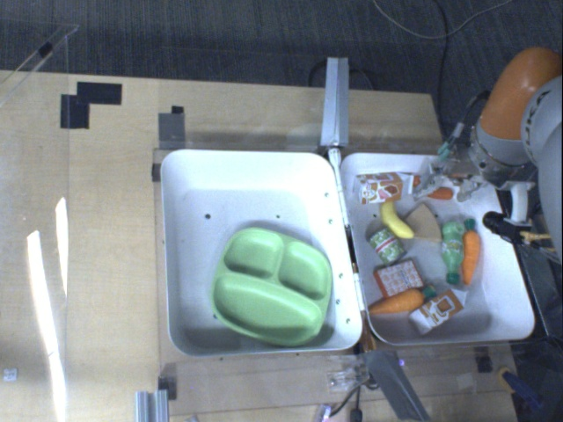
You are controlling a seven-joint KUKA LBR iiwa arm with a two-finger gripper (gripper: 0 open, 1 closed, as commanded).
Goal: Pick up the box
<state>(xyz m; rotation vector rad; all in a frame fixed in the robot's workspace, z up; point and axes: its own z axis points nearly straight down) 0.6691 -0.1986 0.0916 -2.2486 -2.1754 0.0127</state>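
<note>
Two shallow white bins sit side by side on the desk point(106, 262). The left bin point(189, 183) carries a green sectioned tray point(273, 287), tilted toward the lower part of the frame, presumably as a place to set things down. The right bin point(515, 310) holds a loose heap of toy groceries, crowded together so that a pick has to single one out.

There are several boxes among them. One white and red box point(384, 186) lies flat at the upper left of the right bin, just above a banana point(396, 221). A red box point(398, 278) lies near the bin's middle, just above a carrot point(398, 302), and a small box point(437, 310) rests toward the lower edge, touching that carrot's tip. A green bottle point(452, 246) and a second carrot point(471, 255) lie alongside each other to the right. Which box the task means I cannot tell.

The arm point(528, 104) comes in from the upper right of the frame, its orange band high and the wrist bent down over the bin's upper right corner. The gripper point(457, 176) hangs low there, beside the white and red box and apart from it. Whether the jaws are wide or narrow I cannot tell; nothing is seen between them.
</note>
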